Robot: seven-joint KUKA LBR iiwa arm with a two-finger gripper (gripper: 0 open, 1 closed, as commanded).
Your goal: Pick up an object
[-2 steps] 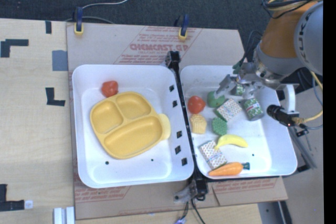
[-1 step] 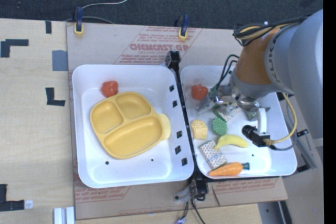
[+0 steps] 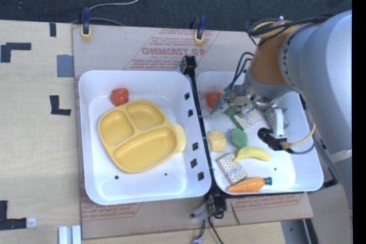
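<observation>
The arm is reaching into the right bin (image 3: pixel 309 177), its gripper (image 3: pixel 231 101) hanging low at the far left corner; whether the claw is wide or narrow I cannot tell. A red toy (image 3: pixel 213 99) is lying just left of it, touching the bin wall. The green piece (image 3: pixel 238 137), corn (image 3: pixel 217 140) and banana (image 3: pixel 253 153) are sitting nearer. The wall may be crowding one finger, so a grab could slip off.
</observation>
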